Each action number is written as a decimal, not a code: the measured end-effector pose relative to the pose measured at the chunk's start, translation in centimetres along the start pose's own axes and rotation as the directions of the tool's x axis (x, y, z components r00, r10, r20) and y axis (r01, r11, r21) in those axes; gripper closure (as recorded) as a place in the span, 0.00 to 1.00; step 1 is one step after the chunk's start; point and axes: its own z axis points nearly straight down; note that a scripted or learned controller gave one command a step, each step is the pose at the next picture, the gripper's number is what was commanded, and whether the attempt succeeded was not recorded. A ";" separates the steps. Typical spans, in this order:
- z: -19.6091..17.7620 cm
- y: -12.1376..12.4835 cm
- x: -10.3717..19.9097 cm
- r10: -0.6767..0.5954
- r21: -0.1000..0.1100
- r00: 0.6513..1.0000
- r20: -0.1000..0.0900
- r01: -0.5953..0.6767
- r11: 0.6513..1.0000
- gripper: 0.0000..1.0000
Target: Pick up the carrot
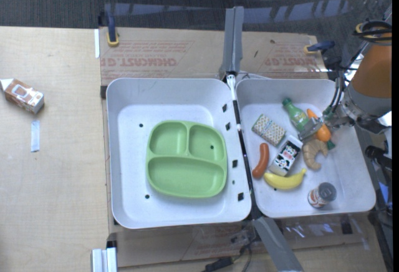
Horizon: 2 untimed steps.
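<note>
gripper (pixel 319 124) sits right at the carrot (pixel 322 133) in the right bin (pixel 349 202); cannot tell if it grips. bottle (pixel 296 113) lies just left of it, croissant (pixel 313 153) just below. crowding could make it nudge those 2 or slip off.
</note>
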 end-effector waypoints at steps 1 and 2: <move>-0.8 -0.1 -0.3 0.002 0.000 1.000 0.006 -0.002 1.000 1.00; -12.8 -2.6 -0.1 0.135 -0.003 0.991 0.012 -0.135 0.991 1.00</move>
